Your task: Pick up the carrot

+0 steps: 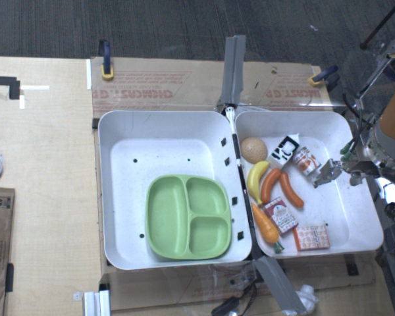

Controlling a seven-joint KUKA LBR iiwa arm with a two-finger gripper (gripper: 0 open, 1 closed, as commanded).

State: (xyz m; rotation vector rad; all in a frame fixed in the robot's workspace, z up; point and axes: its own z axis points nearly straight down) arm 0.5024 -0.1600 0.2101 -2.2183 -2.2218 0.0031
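The carrot (264, 223) is orange with a green tip and lies along the left wall of the right bin (355, 232), near its front. My gripper (325, 174) hangs over the right half of that bin, to the right of the carrot and further back, apart from it. It sits just right of a small red and white can (305, 162). Nothing shows as held in it. The arm (382, 151) comes in from the right edge.
Around the carrot lie a banana (254, 178), two orange-red sausages (270, 184) (292, 190), a brown round item (253, 149), a black and white box (284, 150) and two small red packets (280, 215) (312, 237). A green divided plate (187, 216) sits in the left bin (118, 176).
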